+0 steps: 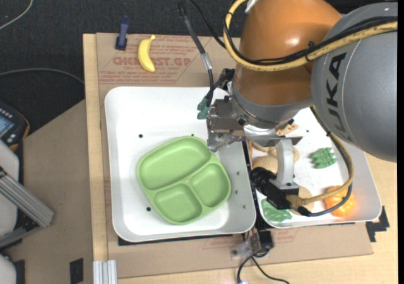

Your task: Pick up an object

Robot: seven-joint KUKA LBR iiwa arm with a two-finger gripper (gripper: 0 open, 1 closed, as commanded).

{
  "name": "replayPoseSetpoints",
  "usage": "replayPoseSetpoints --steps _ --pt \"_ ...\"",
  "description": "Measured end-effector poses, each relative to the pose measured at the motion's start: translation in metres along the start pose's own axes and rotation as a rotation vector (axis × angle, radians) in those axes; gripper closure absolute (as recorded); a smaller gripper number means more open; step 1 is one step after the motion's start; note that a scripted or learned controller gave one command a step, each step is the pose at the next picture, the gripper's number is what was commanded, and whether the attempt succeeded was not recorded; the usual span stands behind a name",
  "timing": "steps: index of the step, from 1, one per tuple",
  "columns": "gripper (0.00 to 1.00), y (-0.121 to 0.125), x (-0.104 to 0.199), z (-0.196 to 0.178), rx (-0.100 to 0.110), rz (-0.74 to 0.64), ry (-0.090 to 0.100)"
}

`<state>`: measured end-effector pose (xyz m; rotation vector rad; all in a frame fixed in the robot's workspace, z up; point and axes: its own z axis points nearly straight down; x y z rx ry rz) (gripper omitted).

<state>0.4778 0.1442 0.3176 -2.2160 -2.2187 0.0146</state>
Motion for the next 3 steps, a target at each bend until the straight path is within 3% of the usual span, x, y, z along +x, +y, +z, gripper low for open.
replayPoseSetpoints --steps 1,2,3 --pt "1.00 0.038 0.008 0.108 0.000 0.003 -0.001" --pt "1.00 0.125 -0.074 0.133 -0.015 0.009 -0.001" --pt "1.00 0.106 0.027 0.106 -0.014 -0.008 0.006"
